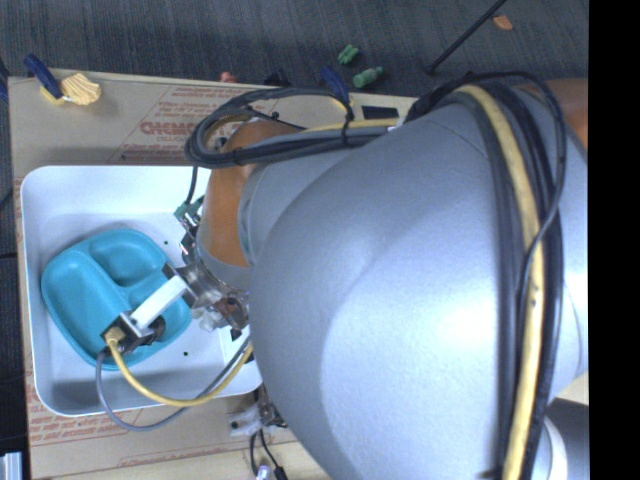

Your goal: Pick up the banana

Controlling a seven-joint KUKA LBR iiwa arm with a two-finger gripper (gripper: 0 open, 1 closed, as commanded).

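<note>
Smooth grey arm [400,298], pincer [207,306] beside rounded turquoise dish [85,288], shallow white bin [60,193]

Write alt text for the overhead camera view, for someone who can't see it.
A large grey robot arm with an orange band reaches from the right into a shallow white bin, covering much of it. A blue divided dish lies in the bin's left part, next to the arm.
</note>
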